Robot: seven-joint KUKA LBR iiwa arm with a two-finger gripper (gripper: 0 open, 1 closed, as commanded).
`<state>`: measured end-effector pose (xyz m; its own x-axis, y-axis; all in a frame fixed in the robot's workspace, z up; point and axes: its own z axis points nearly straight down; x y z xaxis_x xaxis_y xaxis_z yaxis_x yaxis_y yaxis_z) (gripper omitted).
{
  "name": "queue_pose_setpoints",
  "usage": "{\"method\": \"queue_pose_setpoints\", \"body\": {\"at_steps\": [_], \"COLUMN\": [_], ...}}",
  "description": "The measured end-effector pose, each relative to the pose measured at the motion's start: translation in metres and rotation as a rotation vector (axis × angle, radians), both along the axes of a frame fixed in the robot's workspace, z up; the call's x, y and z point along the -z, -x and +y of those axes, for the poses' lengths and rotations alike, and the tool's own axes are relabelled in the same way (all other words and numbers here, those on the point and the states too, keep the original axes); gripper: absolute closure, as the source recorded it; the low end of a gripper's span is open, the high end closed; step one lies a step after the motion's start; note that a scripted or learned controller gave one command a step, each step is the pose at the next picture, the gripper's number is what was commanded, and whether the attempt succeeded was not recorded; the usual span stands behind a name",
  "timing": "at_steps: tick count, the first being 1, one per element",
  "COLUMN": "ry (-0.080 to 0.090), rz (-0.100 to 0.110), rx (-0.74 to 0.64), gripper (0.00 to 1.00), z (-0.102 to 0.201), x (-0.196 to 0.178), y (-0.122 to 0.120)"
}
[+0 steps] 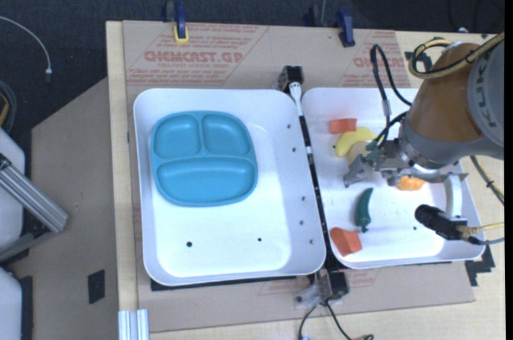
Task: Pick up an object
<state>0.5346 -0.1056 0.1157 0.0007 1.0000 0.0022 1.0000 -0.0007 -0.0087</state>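
The grey metal tool [370,167] hangs low over the right white shallow bin [385,254], right of frame centre; whether it is open or closed cannot be told. Just beside it lie a yellow banana-shaped plastic piece [350,141] and a small orange piece [410,184]. Below sit a dark green pepper-shaped piece [365,208] and a red-orange block [347,240]. The left bin [232,262] holds a blue divided plastic plate [204,158].

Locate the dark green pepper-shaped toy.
The dark green pepper-shaped toy lies in the right white bin, just above the red block and below the yellow banana toy.
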Motion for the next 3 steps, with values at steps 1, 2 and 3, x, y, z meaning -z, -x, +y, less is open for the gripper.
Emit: {"method": "queue_pose_setpoints", "body": {"at_steps": [1, 2, 3], "ry": [0.001, 0.002, 0.004], "rz": [-0.005, -0.010, -0.015], "rx": [0.000, 0.001, -0.002], "gripper": [0.00, 1.00, 1.00], "z": [0.001, 0.000, 0.010], "x": [0.033, 0.021, -0.029], "y": [0.000, 0.000, -0.001]}}
